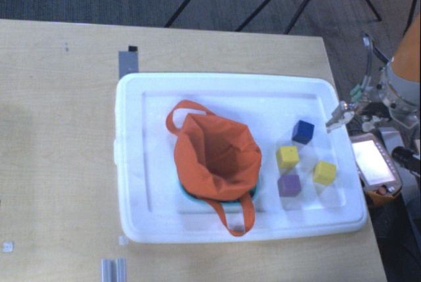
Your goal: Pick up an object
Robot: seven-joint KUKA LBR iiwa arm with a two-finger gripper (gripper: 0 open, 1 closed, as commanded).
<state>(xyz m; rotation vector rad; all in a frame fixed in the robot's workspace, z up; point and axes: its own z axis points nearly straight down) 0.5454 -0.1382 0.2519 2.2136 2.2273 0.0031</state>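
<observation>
Looking down at a slant, the camera view takes in a white bin (131, 142) resting on a tan bench (59, 110). An orange cloth bag (217, 159) sits in the middle of the bin, its mouth open and facing up, one handle loop arching at the far left and another strap trailing toward the near rim. A teal edge (187, 194) peeks out from under the bag on its near side; what it belongs to is unclear.

Four small blocks lie to the right of the bag, all apart from it. A blue cube (303, 131) is farthest back. A yellow cube (287, 157) sits just beside a purple cube (289, 185), which is nearer to the camera. A second yellow cube (325, 172) lies further right, close to the bin's right wall.

At the right edge, the arm's gripper (339, 116) hangs over the bin's far right corner, above the rim and well apart from the blocks. Nothing is seen between its fingers; whether they are spread or closed cannot be told.
</observation>
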